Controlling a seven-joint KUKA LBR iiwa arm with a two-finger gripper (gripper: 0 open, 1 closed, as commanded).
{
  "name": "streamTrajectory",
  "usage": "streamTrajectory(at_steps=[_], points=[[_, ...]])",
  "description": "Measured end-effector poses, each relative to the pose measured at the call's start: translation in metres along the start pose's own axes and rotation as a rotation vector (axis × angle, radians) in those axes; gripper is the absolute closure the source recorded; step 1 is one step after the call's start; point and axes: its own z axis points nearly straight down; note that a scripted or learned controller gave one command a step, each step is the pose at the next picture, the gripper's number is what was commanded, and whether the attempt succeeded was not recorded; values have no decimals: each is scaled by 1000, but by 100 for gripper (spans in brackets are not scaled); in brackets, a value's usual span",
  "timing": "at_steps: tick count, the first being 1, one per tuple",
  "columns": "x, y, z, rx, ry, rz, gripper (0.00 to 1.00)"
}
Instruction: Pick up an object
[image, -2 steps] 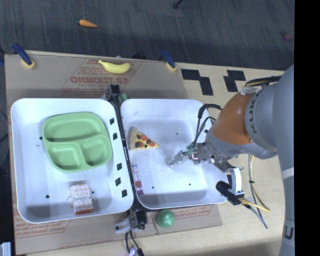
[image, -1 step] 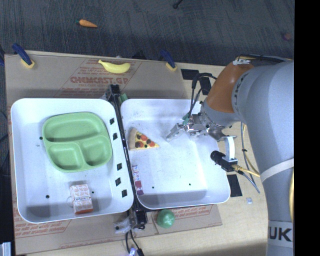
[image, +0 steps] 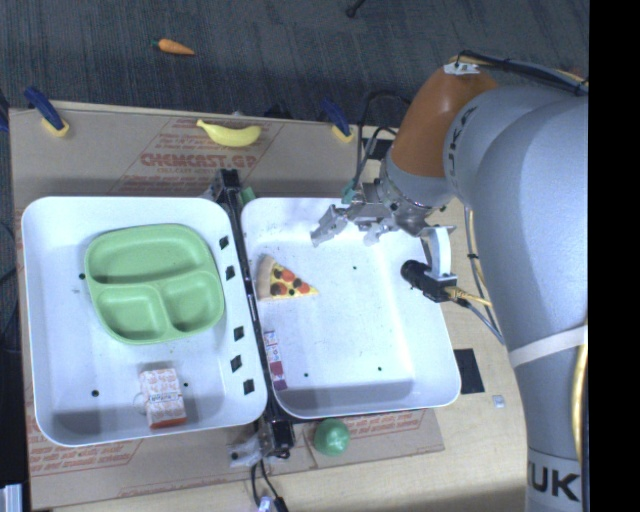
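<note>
A: Where is the gripper (image: 350, 226), and what might it pick?

B: Over the right bin (image: 400, 390), near its far edge; its fingers are spread, pinching nothing; the toy pizza slice (image: 281, 281) lies flat nearby, against the bin's left wall.

A: What could go wrong?

B: The slice looks thin; fingers may close above it or knock the wall.

A: Any writing?

B: Reddish "CHEMCAST GP" on the cardboard (image: 140, 160); "UK" on the arm (image: 540, 300).

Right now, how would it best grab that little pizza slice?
From straight above, closing the tool across the narrower pointed half of the pizza slice. It lies flat in the right bin, crust end beside the left wall, so that side looks cramped.
</note>
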Motion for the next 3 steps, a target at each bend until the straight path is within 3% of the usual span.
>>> streamTrajectory(at_steps=[1,2,3], points=[[-3,-32,-60,0,-2,2,0],[-61,16,-79,-1,-3,2,0],[28,-10,63,1,-1,0,0]])
